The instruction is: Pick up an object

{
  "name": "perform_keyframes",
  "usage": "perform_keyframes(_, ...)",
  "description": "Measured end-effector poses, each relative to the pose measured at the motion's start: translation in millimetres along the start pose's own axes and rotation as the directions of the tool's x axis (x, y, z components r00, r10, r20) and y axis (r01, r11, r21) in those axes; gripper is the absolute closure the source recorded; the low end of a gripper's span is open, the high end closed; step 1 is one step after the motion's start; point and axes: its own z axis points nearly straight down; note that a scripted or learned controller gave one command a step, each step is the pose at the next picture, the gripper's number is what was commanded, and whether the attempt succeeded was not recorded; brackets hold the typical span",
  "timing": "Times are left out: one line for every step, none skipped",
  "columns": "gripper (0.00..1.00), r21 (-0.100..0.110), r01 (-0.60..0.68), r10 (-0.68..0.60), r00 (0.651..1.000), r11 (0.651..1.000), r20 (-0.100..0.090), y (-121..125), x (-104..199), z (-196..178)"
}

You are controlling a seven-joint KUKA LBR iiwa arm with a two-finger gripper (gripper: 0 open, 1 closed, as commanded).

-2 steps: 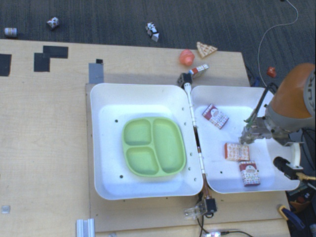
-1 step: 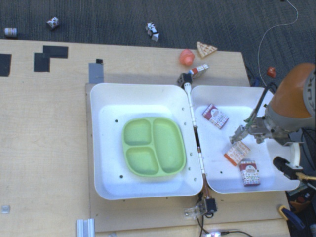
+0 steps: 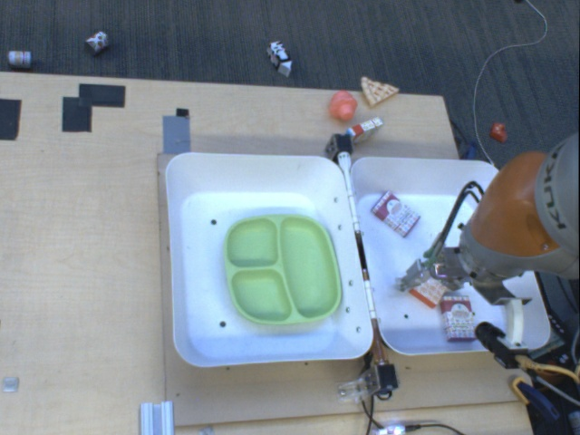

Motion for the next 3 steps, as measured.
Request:
perform_keyframes(1.00,-0.006,0.000,0.000,1.000,1.000,0.001,2.0,0.0,-11.1)
perform_keyframes(1.00,0.008,0.002,-0.002,1.000,1.000,-0.004,-14.5,114.1,-97.8)
perform_keyframes(1.00,0.009,0.002,-0.002,1.000,1.000,-0.004,-14.9,184.4,-97.7)
